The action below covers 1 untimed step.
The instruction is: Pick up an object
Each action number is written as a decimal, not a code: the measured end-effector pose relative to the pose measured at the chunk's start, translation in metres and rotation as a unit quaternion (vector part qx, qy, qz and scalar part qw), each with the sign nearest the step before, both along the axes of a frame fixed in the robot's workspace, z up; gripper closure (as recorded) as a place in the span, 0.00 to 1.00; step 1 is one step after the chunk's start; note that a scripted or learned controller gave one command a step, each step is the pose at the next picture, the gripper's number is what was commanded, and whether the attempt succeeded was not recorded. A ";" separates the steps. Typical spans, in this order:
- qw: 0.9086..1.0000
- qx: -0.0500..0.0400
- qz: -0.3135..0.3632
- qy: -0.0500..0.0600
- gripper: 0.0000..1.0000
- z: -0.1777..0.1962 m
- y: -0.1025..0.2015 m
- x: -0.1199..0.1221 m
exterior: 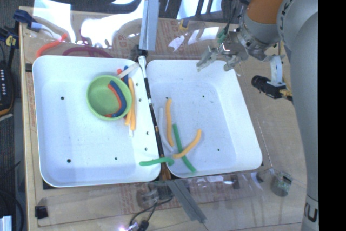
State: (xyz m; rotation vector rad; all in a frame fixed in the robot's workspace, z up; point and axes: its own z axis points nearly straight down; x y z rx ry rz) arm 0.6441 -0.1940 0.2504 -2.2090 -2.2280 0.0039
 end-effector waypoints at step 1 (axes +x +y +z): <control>1.000 0.000 -0.012 0.001 0.00 -0.119 0.047 -0.073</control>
